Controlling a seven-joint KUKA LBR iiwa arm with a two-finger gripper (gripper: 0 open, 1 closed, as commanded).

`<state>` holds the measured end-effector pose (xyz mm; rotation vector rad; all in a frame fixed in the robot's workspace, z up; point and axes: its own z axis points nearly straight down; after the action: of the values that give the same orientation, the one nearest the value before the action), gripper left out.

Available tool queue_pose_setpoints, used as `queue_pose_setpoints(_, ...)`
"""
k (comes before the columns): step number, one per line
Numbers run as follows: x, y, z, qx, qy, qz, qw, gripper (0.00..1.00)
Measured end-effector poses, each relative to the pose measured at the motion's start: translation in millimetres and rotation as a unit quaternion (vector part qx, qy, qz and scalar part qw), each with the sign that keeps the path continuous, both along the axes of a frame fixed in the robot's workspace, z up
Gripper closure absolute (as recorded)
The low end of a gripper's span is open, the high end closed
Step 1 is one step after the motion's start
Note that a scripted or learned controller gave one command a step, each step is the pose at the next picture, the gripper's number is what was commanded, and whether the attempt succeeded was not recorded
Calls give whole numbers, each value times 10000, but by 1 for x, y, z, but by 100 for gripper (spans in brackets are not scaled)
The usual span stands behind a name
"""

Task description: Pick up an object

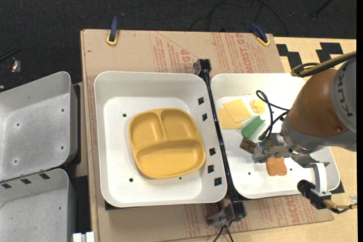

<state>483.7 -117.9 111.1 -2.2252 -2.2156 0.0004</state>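
Note:
In the right bin [317, 85] lie a pale yellow flat slice [233, 111], a small yellow piece [257, 106], a green block [252, 126], a small dark brown piece [246, 145] and an orange-brown piece [276, 166]. My gripper [265, 151] is low in this bin, between the dark brown piece and the orange-brown piece and just below the green block. The grey and orange arm [320, 113] covers the bin's right side. I see nothing lifted off the bin floor.
The left bin [108, 122] holds a yellow divided plate [166, 142]. A black divider [215, 133] runs between the two bins. A cable loops over the right bin near the wrist. White trays [34, 122] sit off the bench at the left.

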Motion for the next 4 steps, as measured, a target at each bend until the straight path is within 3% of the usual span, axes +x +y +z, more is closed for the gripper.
queue_pose_setpoints(2,6,-2,116,-12,-37,37,10000,100)
queue_pose_setpoints(3,7,-2,134,-9,-21,36,10000,100)
queue_pose_setpoints(4,9,57,133,7,-5,63,10000,100)
